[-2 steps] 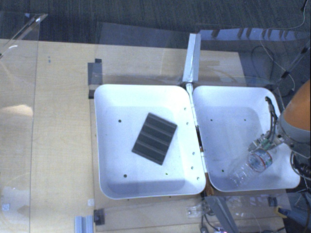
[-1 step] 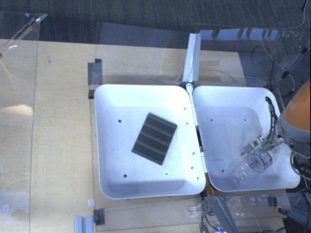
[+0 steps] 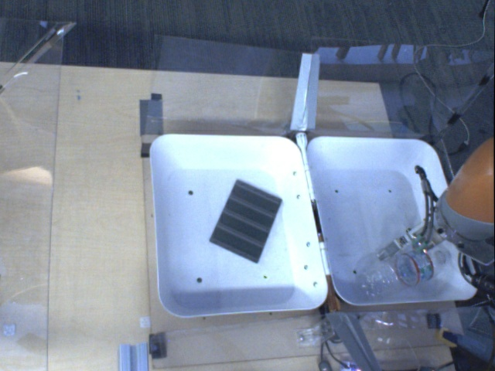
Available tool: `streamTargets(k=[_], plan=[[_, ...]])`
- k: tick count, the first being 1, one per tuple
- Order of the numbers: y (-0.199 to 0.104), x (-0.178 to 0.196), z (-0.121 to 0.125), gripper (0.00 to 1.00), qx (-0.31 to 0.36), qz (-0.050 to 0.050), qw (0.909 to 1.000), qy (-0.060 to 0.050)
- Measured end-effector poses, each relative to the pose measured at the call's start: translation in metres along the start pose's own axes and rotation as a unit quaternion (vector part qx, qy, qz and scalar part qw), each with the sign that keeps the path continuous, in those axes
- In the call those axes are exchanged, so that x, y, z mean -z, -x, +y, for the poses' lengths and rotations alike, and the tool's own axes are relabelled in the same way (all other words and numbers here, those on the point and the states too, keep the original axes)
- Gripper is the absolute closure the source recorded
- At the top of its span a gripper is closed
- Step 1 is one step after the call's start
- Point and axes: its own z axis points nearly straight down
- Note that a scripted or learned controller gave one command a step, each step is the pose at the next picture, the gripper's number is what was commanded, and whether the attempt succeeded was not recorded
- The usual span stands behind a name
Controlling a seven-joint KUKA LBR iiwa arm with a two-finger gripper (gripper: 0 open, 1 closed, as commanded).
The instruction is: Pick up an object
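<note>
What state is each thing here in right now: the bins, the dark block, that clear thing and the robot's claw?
Dark ridged block: lying flat, turned at an angle, in the left bin.
Clear object: resting on the floor of the right bin, near its front.
Gripper: down inside the right bin, beside the clear object; its grip is too blurred to judge.

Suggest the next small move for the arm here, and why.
Probably lower the gripper a little onto the clear object in the right bin. The gripper sits in that bin's near right corner beside it, while the dark ridged block lies far off in the left bin.
</note>
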Motion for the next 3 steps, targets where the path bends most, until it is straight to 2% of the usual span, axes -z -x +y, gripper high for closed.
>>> streamTargets(k=[1, 2, 3], plan=[[0.0, 0.012, 0.003, 1.0, 0.0, -0.001, 1.0, 0.003], [0.0, 0.012, 0.003, 0.0, 0.0, -0.001, 1.0, 0.003], [0.002, 0.0, -0.001, 0.0, 0.126, 0.002, 0.992, 0.0]])
